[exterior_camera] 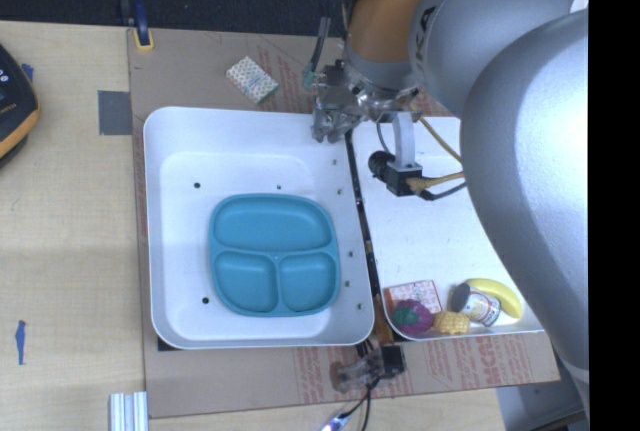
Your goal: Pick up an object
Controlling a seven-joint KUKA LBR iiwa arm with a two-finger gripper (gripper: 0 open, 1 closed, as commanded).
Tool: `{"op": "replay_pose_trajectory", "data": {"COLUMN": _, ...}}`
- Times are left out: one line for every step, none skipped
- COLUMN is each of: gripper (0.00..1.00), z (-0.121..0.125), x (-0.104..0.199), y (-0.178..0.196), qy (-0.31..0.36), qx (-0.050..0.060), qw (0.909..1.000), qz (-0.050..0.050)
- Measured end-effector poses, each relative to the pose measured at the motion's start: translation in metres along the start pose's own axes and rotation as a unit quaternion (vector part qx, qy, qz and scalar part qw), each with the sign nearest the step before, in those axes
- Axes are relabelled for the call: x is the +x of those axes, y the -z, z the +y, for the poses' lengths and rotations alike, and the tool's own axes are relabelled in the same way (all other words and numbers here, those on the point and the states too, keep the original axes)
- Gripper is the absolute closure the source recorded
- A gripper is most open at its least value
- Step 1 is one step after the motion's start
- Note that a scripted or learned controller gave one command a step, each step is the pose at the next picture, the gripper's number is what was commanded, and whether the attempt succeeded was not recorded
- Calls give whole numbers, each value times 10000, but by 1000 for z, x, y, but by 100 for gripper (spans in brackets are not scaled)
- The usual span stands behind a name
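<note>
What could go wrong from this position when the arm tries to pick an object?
The gripper sits at the far rim of the left bin, apart from the teal tray, so a descent here may hit the rim. The banana and other small items crowd the right bin's near corner, partly under the arm; a grasp there may fail.

A robotics lab is showing here: a grey industrial arm [500,69] is reaching over two white bins [160,219] sitting on a cardboard-covered wooden bench [70,249], cables trailing.
</note>
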State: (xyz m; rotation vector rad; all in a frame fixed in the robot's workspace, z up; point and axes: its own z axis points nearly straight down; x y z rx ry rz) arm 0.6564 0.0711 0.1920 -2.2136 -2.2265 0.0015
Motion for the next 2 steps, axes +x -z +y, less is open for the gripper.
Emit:
{"op": "replay_pose_trajectory", "data": {"gripper": 100, "z": -1, "x": -50, "y": 0, "qy": -17, "qx": 16, "qw": 10000, "qz": -6}}
{"op": "replay_pose_trajectory", "data": {"gripper": 100, "z": 0, "x": 10, "y": 0, "qy": 4, "qx": 2, "qw": 10000, "qz": -3}}
